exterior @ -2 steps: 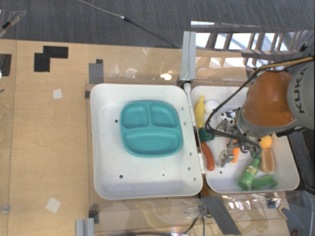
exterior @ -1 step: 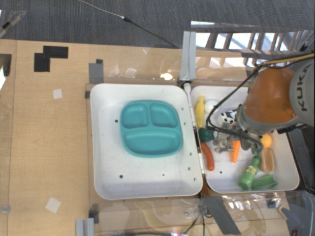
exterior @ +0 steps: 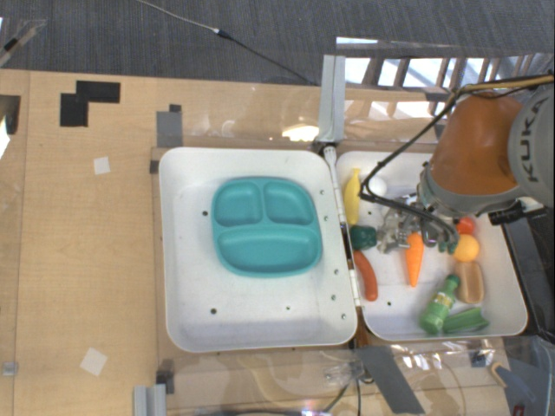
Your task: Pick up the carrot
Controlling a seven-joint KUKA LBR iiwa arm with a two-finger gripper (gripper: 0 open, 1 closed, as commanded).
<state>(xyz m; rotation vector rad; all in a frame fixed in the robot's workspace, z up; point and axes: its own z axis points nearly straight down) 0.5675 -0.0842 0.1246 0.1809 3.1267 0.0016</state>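
While hand state unclear, carrot in right bin, teal tray in left bin.

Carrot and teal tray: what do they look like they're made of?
Carrot: probably hard plastic toy, uniform orange, smooth, slight sheen. Tray: likely moulded plastic, even teal colour, rounded compartments, matte to satin. Neither can be confirmed from the look alone.

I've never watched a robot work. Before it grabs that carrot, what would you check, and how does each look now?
1. Carrot in view in the right bin: ok.
2. Pincer near the carrot's upper end: ok.
3. Pincer opening: cannot tell.
4. Room around the carrot: not ok; the lemon and the red sausage lie near.
5. Carrot already held: cannot tell.
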